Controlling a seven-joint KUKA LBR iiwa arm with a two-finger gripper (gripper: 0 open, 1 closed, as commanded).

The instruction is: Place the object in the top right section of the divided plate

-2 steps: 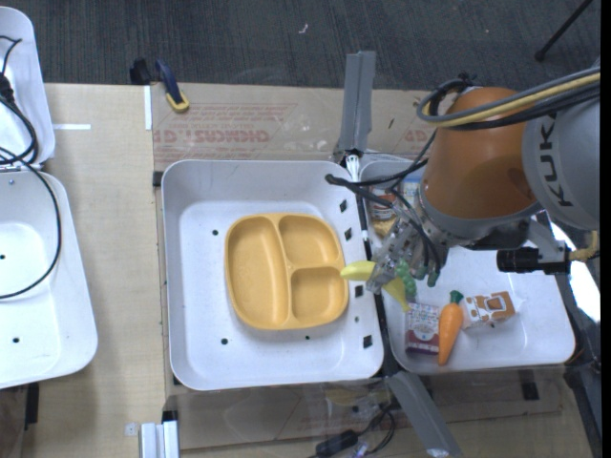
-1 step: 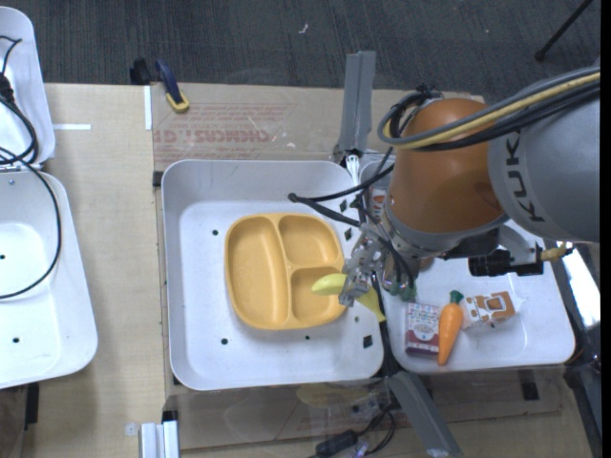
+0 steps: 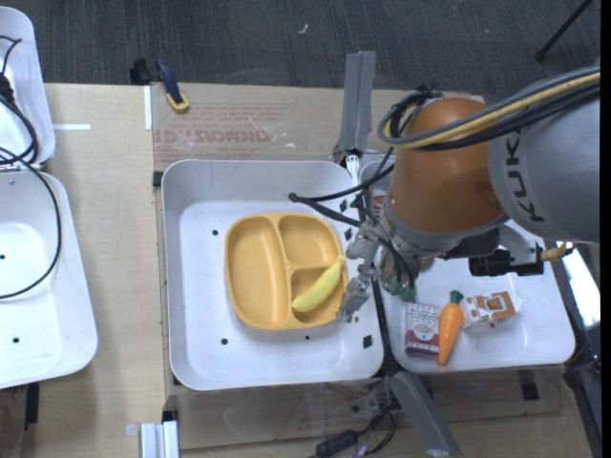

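A yellow divided plate lies in the left white bin. It has one long section on the left and two smaller ones on the right. A yellow banana lies slanted in the lower right section, its upper end by the plate's right rim. My gripper hangs just off that rim, beside the banana's upper end. Its two fingers stand apart and open, one finger above and the other below, with nothing held between them. The plate's top right section holds nothing.
The right bin holds an orange carrot, a small red-and-white box and a small carton. My arm's orange band covers the bin's upper part. Black cables trail over the left bin's top right corner.
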